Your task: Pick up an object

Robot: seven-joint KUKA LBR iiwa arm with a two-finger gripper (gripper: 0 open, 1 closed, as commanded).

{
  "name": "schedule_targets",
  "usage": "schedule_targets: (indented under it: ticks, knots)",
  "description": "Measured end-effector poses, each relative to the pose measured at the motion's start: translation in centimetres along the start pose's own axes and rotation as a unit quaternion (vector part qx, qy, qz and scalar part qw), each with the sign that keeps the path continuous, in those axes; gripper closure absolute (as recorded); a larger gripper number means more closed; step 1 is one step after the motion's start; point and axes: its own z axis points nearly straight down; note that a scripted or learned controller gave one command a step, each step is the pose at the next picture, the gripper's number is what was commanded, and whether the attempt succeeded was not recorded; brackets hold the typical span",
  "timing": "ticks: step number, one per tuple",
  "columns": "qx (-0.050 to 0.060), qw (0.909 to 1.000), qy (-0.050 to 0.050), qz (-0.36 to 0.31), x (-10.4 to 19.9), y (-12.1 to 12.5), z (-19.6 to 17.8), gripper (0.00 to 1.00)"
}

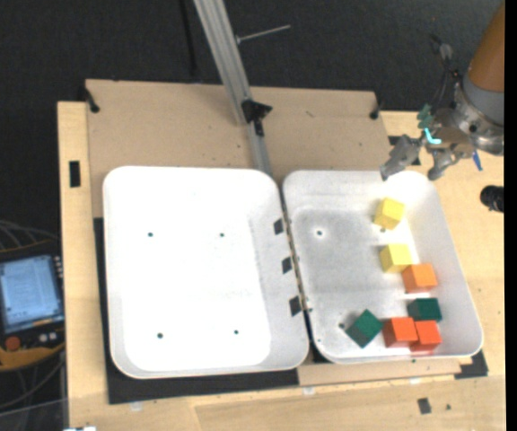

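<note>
Small blocks lie in the right bin [330, 268]. A yellow block [389, 213] sits near its far right side, and another yellow block [395, 257] lies just below it. An orange block [419, 277] touches the lower yellow one. Lower down are a dark green block [425, 309], two orange-red blocks [413, 332] and a green block [363, 328] standing on a corner. My gripper [417, 162] hangs over the bin's far right corner, above the upper yellow block, open, with nothing between its fingers.
The left bin [191, 268] lies beside the right one. A slanted metal pole [227, 57] rises from behind the bins. A handheld pendant with a lit screen [23, 294] lies off the bench at the left.
</note>
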Motion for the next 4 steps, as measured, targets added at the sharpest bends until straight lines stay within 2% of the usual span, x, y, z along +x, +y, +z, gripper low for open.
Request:
schedule_targets:
  ticks: [1, 2, 4]
  knots:
    - [-0.002, 1.0, -0.002, -0.001, -0.1, 0.0, -0.3, 0.0]
    - [0.001, 1.0, -0.001, 0.001, -0.3, 0.6, 5.9, 0.0]
    - [0.0, 1.0, -0.001, -0.001, 1.2, 0.6, 15.3, 0.0]
